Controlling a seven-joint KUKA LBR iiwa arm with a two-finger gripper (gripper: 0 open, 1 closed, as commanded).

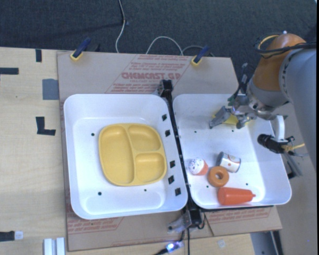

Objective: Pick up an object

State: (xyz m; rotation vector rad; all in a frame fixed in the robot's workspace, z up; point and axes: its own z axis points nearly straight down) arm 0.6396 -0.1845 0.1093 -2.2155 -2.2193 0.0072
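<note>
An orange carrot (236, 196) lies at the right bin's (202, 195) front edge, with a ball (196, 167), donut (218, 176) and silver can (228, 162) behind (clustered). The gripper (227, 118) holds a yellow piece (233, 120) near the far-right corner. A yellow divided plate (132, 153) sits mid left bin (80, 121).

Two white bins side by side on a cardboard-covered bench. Left bin (80, 142): a yellow divided plate (132, 154), lying flat near the middle. Right bin (266, 182): a small white-and-orange ball (196, 167), a silver can (229, 162) on its side, a brown ring (218, 176) and an orange carrot-like piece (236, 196), clustered toward the near edge. Gripper (227, 117) low over the right bin's far part (something yellow at its fingers, too small to identify), well apart from the cluster.
</note>
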